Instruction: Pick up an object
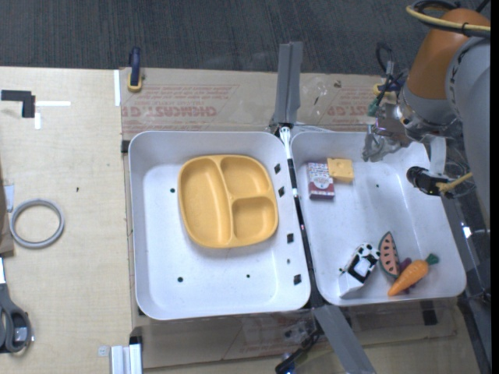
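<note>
— Which piece sits closest to you?
— The yellow cheese block (pixel 340 169), just left of my gripper (pixel 376 148) in the right bin (pixel 405 209), a small red carton (pixel 320 181) touching it.
— Closed or spread?
— Cannot tell; my tips blur together.
— Elsewhere?
— Watermelon slice (pixel 388 253), carrot (pixel 408 276), a black-and-white toy (pixel 360 265) toward the near rim. The left bin (pixel 156 271) holds a yellow divided plate (pixel 228 201).

In the right bin (pixel 437 209) the middle floor lies bare, so I have open room there between two clusters. At the far wall a small red-and-white box (pixel 320 181) and a yellow block (pixel 340 169) sit touching, close to the divider. At the near edge a black-and-white toy (pixel 360 265), a watermelon slice (pixel 388 254) and a carrot (pixel 408 276) crowd together. A yellow divided plate (pixel 228 200) fills the left bin's (pixel 156 287) centre, leaving only margins.
</note>
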You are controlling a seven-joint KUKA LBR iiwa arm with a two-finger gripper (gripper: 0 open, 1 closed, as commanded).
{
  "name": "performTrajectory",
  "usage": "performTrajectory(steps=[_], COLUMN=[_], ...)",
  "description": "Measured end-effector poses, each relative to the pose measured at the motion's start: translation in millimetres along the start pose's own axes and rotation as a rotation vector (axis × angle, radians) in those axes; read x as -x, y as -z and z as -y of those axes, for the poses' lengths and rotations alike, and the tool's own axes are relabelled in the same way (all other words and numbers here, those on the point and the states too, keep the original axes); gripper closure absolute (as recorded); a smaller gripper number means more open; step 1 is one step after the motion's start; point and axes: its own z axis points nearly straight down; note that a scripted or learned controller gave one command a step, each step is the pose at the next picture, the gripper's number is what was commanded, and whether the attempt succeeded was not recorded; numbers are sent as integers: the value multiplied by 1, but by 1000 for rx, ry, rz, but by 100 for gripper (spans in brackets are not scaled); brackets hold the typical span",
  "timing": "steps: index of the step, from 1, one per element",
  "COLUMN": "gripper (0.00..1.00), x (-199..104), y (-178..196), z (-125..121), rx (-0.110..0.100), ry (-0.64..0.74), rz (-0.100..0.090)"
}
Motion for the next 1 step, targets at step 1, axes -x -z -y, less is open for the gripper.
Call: performTrajectory(steps=[1], gripper=[0], x=[-45], y=[-20], z=[9], rx=[-3], ry=[-318], rz=[0])
